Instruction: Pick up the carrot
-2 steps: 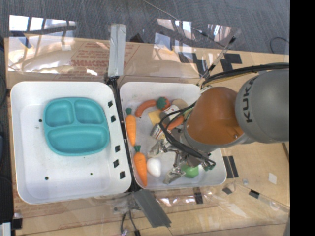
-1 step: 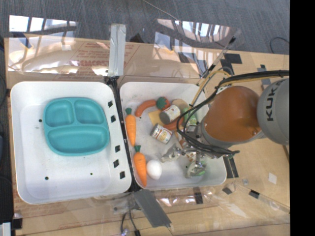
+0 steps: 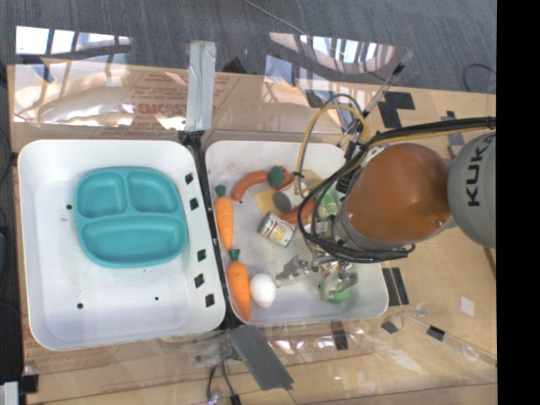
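Two carrots lie in the right-hand white bin (image 3: 253, 152), along its left wall. One carrot (image 3: 224, 223) sits at about nine o'clock in that bin, lengthwise, green top toward twelve o'clock. A second carrot (image 3: 239, 288) lies below it, near seven o'clock, also with its green end upward. Just beside this lower carrot, at its three o'clock side and touching or nearly touching it, rests a white egg (image 3: 262, 290).

Toward twelve o'clock in the same bin lies a curved orange sausage-like toy (image 3: 251, 183) with a dark green ball (image 3: 278, 176) at its right end. Below these sit a yellow wedge (image 3: 267, 200), a dark grey round piece (image 3: 282, 201) and a small tin can (image 3: 277, 229) lying tilted.

The gripper (image 3: 305, 268) hangs over the bin's lower middle, near five o'clock, its metal fingers pointing toward the egg; whether they are apart or together cannot be told, and nothing is seen between them. The arm's orange band (image 3: 395, 194) covers the bin's right side. A green object (image 3: 337, 288) lies partly hidden beneath it.

The left-hand white bin (image 3: 51, 294) holds a teal divided plate (image 3: 131, 216), toward its eleven o'clock.
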Controlling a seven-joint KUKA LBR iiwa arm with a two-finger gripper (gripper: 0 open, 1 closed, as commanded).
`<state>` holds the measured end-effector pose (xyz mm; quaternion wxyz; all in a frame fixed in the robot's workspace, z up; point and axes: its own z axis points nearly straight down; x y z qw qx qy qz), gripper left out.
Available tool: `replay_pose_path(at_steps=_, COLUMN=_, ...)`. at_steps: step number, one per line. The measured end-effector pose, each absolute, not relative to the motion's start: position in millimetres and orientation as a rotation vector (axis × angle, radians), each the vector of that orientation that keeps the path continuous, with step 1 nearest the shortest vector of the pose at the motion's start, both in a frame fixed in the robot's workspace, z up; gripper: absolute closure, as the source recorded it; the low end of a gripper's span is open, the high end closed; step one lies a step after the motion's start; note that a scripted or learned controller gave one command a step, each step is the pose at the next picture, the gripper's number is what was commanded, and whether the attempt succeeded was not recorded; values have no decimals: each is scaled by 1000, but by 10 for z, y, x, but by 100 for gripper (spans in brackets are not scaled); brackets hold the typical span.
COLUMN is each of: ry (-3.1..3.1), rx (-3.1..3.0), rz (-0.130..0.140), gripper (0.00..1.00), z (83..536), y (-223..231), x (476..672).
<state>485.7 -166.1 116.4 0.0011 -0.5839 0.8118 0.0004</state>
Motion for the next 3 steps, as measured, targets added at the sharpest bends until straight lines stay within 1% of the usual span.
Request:
replay_pose_path(at_steps=1, ry=2539, rx=-1842, rz=2, gripper=100, z=1260, y=-1627, x=4875)
replay_pose_path(at_steps=2, ry=2445, rx=-1968, rz=-1, gripper=100, z=1777, y=-1151, x=4778)
replay_pose_path(at_steps=3, ry=2276, rx=-2159, rz=1, gripper=100, z=1913, y=-326, x=4775)
